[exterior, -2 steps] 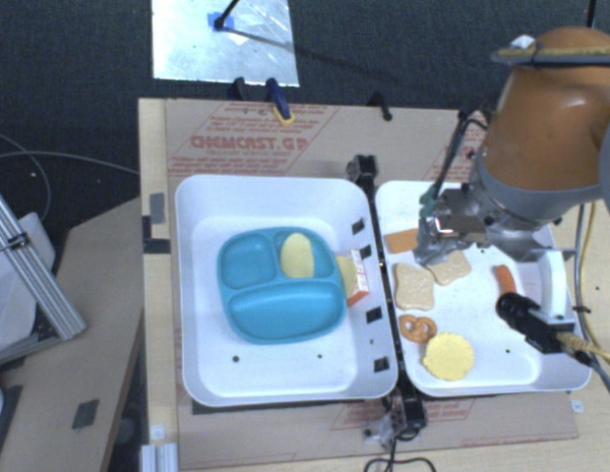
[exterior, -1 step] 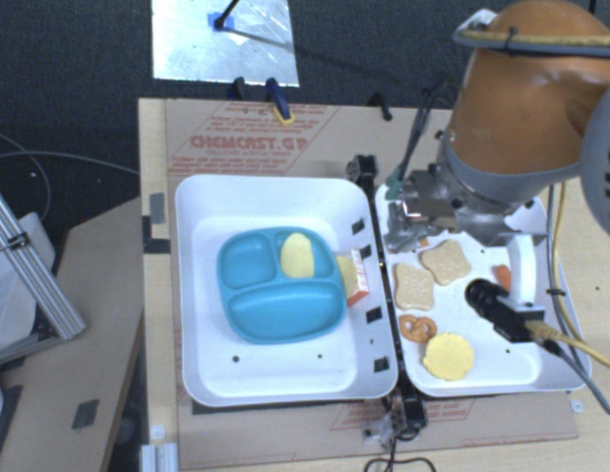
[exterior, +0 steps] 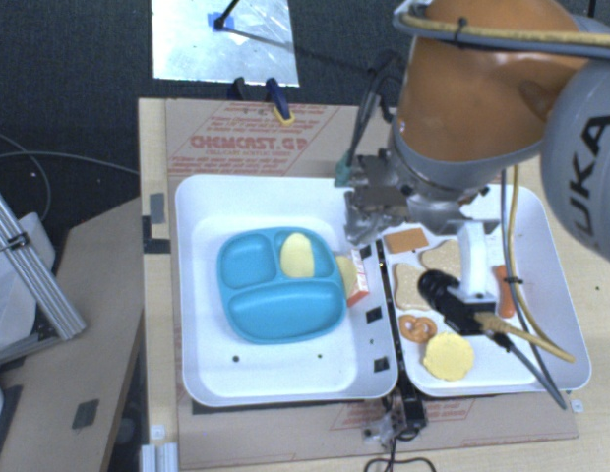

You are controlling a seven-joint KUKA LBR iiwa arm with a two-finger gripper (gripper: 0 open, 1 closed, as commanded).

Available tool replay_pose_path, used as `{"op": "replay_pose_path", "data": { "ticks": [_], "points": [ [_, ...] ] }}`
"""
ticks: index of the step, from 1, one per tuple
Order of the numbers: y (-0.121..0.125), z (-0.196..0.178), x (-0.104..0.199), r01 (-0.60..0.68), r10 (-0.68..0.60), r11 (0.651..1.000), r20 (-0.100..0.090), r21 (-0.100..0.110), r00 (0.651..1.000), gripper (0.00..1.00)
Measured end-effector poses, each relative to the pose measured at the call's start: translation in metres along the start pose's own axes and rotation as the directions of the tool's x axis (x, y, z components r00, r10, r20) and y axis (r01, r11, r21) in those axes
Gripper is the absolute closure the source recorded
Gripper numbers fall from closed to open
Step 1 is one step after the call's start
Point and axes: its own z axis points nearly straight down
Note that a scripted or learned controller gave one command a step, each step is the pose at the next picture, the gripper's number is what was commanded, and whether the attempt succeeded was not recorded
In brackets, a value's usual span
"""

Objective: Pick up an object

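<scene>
My gripper (exterior: 364, 226) hangs over the divider between the two bins, at the back edge of the right bin (exterior: 566, 313). Just below it, a small orange and white carton (exterior: 356, 277) leans against the right wall of the left bin (exterior: 275, 382). Near the gripper in the right bin, from back to front, lie an orange cracker (exterior: 407, 240), a slice of bread (exterior: 411, 283), a pretzel (exterior: 416, 327) and a round yellow piece (exterior: 449, 357). The arm's big orange and grey body hides the back of the right bin.
A blue divided plate (exterior: 275, 313) lies in the left bin with a pale yellow oval object (exterior: 297, 256) in its back right compartment. An orange stick (exterior: 504, 291) lies at the right bin's right side. Cardboard (exterior: 251, 141) lies under the bins.
</scene>
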Motion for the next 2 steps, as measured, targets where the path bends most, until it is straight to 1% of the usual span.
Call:
{"op": "replay_pose_path", "data": {
  "ticks": [1, 2],
  "points": [
    [0.000, -0.021, 0.035, -0.002, 0.002, 1.000, 0.000, 0.000, 1.000, 1.00],
    [0.049, 0.000, 0.079, -0.003, 0.003, 1.000, 0.002, 0.003, 1.000, 1.00]
  ]
}}
